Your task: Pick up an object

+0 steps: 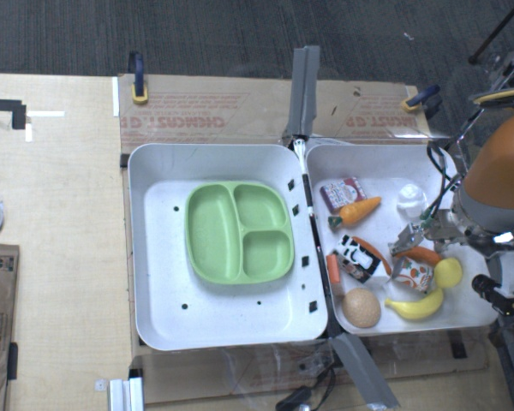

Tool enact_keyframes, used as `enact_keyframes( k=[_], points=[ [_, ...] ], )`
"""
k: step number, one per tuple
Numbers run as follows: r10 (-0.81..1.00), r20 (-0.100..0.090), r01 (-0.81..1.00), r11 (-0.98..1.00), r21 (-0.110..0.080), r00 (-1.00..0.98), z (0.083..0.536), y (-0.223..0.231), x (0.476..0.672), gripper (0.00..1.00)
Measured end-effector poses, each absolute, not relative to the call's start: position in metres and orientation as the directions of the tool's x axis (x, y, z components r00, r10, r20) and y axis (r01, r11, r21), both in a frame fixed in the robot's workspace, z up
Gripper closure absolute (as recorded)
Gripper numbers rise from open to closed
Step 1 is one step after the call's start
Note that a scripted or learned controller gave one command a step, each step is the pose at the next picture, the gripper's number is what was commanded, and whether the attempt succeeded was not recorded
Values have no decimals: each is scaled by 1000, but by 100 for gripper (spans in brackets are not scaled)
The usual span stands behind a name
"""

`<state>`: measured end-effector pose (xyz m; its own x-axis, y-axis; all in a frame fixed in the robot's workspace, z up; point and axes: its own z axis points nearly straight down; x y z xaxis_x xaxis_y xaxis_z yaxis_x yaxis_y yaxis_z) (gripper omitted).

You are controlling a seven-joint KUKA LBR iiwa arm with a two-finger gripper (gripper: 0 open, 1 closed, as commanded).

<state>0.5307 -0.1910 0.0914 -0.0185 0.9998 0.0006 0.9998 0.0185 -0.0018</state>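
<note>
- Gripper sits low in the right bin, at about 4 o'clock of it, over a packed cluster; we cannot tell its state.
- Closest things: a carton just below, a carrot touching it, a lemon at 3 o'clock, a banana at 5.
- Risk, we judge: crowding means a closing grip could catch two things or pinch an edge and slip.
- Round lemon could roll away if nudged.
- Green plate lies in the left bin, well apart.
</note>
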Motion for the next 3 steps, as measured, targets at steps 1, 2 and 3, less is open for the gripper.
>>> enact_keyframes(
  k=[1, 2, 3],
  points=[
    [995, 1, 995, 98, -1, -98, 91, -185, 477, 0],
    [995, -1, 995, -97, -1, 97, 91, -176, 530, 0],
    [995, -1, 995, -98, -2, 98, 100, -176, 530, 100]
  ],
)
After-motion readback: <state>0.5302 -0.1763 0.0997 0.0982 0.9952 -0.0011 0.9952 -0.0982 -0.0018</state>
